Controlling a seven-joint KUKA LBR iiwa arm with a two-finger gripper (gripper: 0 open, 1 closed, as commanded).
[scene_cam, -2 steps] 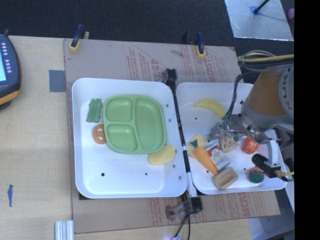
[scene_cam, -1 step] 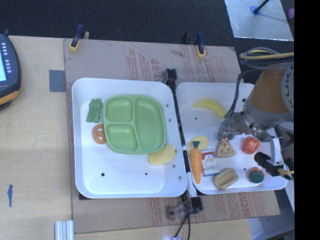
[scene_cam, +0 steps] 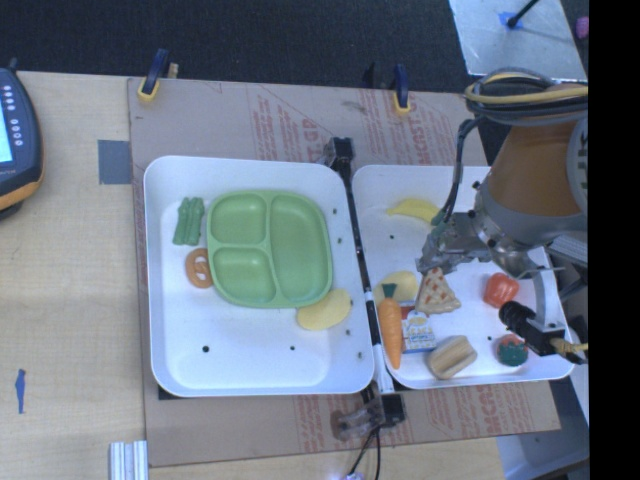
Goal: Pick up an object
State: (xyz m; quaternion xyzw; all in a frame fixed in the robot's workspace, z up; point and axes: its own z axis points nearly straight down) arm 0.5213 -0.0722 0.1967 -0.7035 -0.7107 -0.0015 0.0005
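white plastic makes both bins, and they sit side by side on the brown cardboard of the tabletop (scene_cam: 70, 298).

camera view: the arm (scene_cam: 535, 168) comes in from the right and hangs over the right bin (scene_cam: 375, 190). its gripper (scene_cam: 452, 250) is low above the toys, just over the pizza slice (scene_cam: 437, 292), with a pale yellow piece (scene_cam: 401, 285) beside it on the left. how the jaws stand i cannot tell, because the dark metal parts hide each other. nothing is seen between them, so i judge that no object is taken yet.

the possible targets all lie in this bin: the banana (scene_cam: 412, 209) at the back, the tomato (scene_cam: 500, 289) to the right, the carrot (scene_cam: 390, 335) along the left wall, a small carton (scene_cam: 417, 332), a bread roll (scene_cam: 450, 356) and a red and green toy (scene_cam: 512, 350) at the front. the left bin (scene_cam: 240, 373) holds a green tray (scene_cam: 270, 248), green beans (scene_cam: 188, 220), a pretzel (scene_cam: 198, 267) and a yellow chip (scene_cam: 324, 312).

the danger, in my opinion, is the crowding. the pizza slice is flat and touches the carton, so the jaws may slide over it or push it aside without a grip. they could also catch two things together, or press the carrot against the bin wall. the round tomato may roll away if it is only touched on one side.
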